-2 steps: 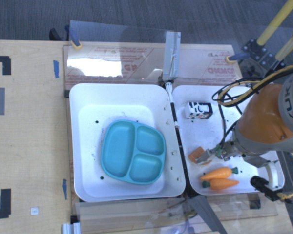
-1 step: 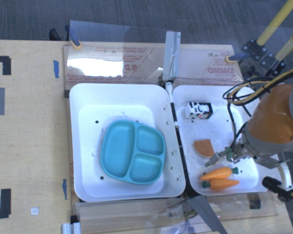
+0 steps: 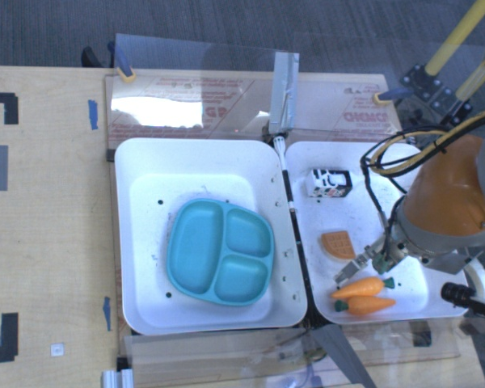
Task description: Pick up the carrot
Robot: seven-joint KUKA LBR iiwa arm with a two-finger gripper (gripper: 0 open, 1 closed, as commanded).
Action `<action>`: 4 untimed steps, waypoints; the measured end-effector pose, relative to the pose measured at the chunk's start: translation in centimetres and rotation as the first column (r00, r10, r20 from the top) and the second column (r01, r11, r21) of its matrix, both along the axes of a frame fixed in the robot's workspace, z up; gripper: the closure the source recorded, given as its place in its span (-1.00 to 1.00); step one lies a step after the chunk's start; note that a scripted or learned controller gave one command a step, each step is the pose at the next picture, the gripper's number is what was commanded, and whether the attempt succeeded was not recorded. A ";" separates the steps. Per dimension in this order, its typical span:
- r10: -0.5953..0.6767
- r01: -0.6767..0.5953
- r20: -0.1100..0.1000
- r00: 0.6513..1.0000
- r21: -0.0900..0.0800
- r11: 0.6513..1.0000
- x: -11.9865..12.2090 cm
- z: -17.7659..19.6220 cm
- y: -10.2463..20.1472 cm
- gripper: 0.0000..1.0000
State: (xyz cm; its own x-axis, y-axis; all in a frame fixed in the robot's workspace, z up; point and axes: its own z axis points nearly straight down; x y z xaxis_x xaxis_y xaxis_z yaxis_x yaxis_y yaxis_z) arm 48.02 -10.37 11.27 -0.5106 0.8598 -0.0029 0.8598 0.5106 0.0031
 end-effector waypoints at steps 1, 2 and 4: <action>0.236 -0.236 -0.001 0.972 0.002 0.972 0.1 -2.5 -1.8 -1.00; 0.235 -0.235 0.010 0.972 -0.004 0.972 0.4 -1.3 -1.9 1.00; -0.162 0.162 0.004 0.987 -0.001 0.987 0.1 -2.6 -9.1 -1.00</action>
